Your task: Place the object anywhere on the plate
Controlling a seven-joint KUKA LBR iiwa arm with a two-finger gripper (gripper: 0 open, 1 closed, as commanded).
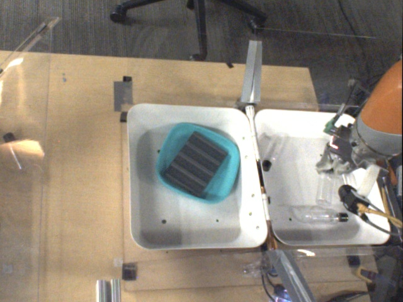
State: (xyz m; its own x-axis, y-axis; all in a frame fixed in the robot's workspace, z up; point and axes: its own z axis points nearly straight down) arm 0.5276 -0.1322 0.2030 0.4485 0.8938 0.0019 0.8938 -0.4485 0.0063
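Observation:
A teal square plate lies tilted in the left bin. A dark grey ribbed block rests flat on it and covers most of its middle. My gripper hangs over the right side of the right bin, well apart from the plate. A clear, glass-like object lies on the right bin's floor just below and left of the gripper; its outline is faint.
The arm's orange band and grey wrist enter at the right edge. Cables and a dark connector trail over the right bin's lower right corner. A metal bracket stands behind the divide between the bins.

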